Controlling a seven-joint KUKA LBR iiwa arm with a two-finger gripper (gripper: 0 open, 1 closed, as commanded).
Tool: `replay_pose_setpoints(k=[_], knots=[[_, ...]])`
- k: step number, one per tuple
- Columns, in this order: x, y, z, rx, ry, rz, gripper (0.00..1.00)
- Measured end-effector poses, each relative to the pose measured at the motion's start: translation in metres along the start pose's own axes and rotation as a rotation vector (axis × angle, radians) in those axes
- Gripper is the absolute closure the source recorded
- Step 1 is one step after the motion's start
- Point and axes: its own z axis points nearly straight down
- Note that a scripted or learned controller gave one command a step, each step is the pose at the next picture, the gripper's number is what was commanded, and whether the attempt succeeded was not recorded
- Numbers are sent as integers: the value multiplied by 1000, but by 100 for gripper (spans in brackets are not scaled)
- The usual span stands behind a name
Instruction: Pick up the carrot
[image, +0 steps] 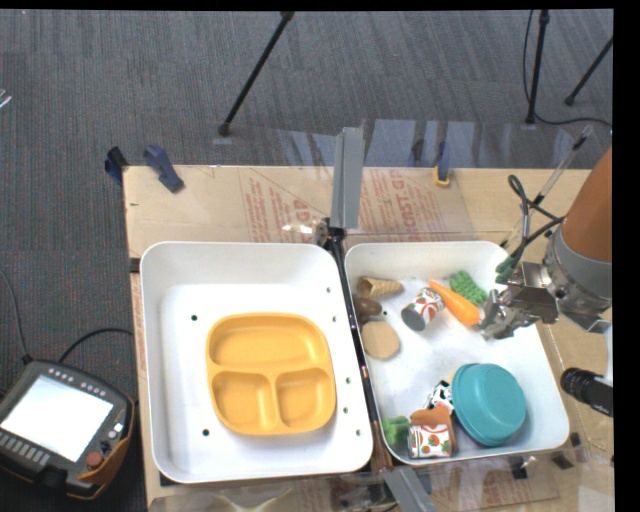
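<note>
The carrot (457, 301), orange with a green leafy top (467, 287), lies in the upper middle of the right bin (400, 385). My gripper (497, 322) hangs at the bin's right side, just right of the carrot and a little below its thick end. Nothing shows between its fingers, and the carrot lies apart from it on the bin floor.
The left bin (180, 300) holds a yellow divided plate (270, 373). In the right bin lie a small can (423, 308), a cone-shaped piece (379, 287), a brown round piece (380, 340), a teal bowl (489, 403), a carton (431, 437) and a green item (396, 430).
</note>
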Motion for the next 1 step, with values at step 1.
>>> replay_pose_setpoints(k=[1], knots=[[91,-5,10,15,-2,-156,100]])
